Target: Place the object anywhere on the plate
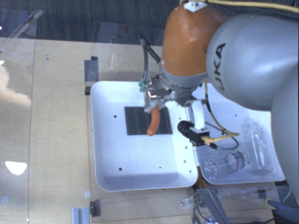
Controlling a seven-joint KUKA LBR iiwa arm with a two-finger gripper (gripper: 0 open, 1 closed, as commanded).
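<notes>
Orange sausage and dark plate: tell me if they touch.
Cannot tell. In the camera view the orange sausage overlaps the dark plate beneath the pincer, but resting or hanging above isn't plain.

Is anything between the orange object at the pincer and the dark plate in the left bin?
Nothing visible. The orange object hangs at the pincer, its lower end already over the dark plate.
</notes>
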